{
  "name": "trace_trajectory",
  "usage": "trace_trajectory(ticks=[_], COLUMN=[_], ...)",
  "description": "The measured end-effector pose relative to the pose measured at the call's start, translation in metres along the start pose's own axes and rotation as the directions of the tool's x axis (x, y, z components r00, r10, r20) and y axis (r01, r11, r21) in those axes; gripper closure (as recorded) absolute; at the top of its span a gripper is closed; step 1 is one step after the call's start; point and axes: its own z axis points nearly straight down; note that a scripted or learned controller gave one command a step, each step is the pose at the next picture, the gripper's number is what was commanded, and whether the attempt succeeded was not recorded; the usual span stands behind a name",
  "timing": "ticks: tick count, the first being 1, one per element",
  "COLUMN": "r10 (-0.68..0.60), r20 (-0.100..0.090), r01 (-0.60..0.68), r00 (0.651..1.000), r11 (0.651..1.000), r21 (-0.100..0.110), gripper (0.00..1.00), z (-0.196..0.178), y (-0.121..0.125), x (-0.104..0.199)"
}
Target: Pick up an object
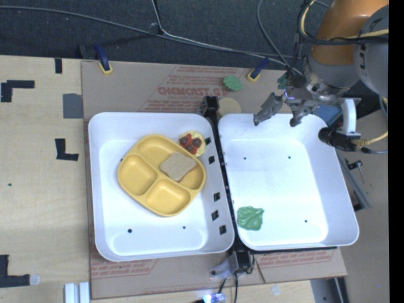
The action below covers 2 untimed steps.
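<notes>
Two bins sit side by side under my camera, and the risks come first. Biggest worry: the arm (353,24) hangs high at the far right corner, with the gripper (278,113) over the right bin's (315,188) far rim, fingers spread and nothing between them. From there any descent lands on bare white plastic or on the rim itself, and I would judge a closing on air the likeliest failure. Next worry: the leaf (250,218) looks thin and flat against the floor, close to the near left corner, so the fingers may skid over it or jam on the wall beside it. Smaller worry: the fruit (191,142) is wedged between the tray (161,175) and the left bin's (107,201) far right wall, leaving little room for a finger on either side.

Left bin holds the yellow divided tray, tilted diagonally, with a tan slab (177,165) lying in one compartment, plus the dark red fruit touching the tray's far edge. Right bin holds just the green leaf, well apart from the gripper
</notes>
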Motion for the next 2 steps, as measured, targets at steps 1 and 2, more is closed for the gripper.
trace_trajectory(ticks=[1, 2], r10=[-0.003, -0.002], r20=[0.001, 0.002], r01=[0.003, 0.002], r00=[1.0, 1.0], r11=[1.0, 1.0], r21=[-0.013, -0.009], gripper=[0.0, 0.0], z=[-0.008, 0.036], y=[0.002, 0.003], x=[0.0, -0.002])
